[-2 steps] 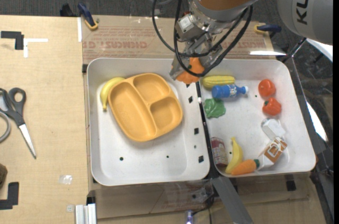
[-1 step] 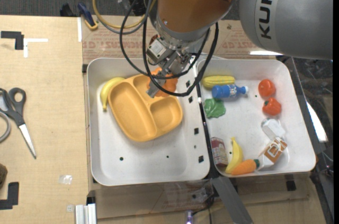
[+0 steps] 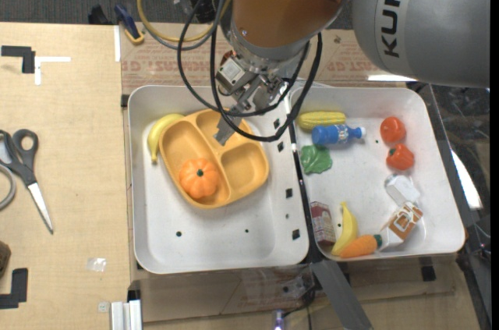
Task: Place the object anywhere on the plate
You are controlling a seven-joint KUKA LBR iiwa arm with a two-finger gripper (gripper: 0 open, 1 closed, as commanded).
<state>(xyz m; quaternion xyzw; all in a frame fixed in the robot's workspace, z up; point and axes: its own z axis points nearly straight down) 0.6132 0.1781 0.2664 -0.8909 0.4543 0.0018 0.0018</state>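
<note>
A yellow divided plate (image 3: pixel 238 161) lies in the left bin (image 3: pixel 210 243). A small orange pumpkin (image 3: pixel 199 178) rests in the plate's near-left compartment. My gripper (image 3: pixel 228 124) hangs over the plate's far compartment, up and to the right of the pumpkin and apart from it. Nothing shows in its grasp. The arm's orange band and grey body hide the back edge of both bins.
A yellow banana (image 3: pixel 159 132) lies against the plate's left rim. The right bin (image 3: pixel 437 165) holds corn (image 3: pixel 321 118), a blue bottle (image 3: pixel 337 135), a green pepper (image 3: pixel 316 159), two red fruits (image 3: pixel 396 143), cartons, a carrot (image 3: pixel 359 246). Scissors (image 3: pixel 27 172) lie on the bench.
</note>
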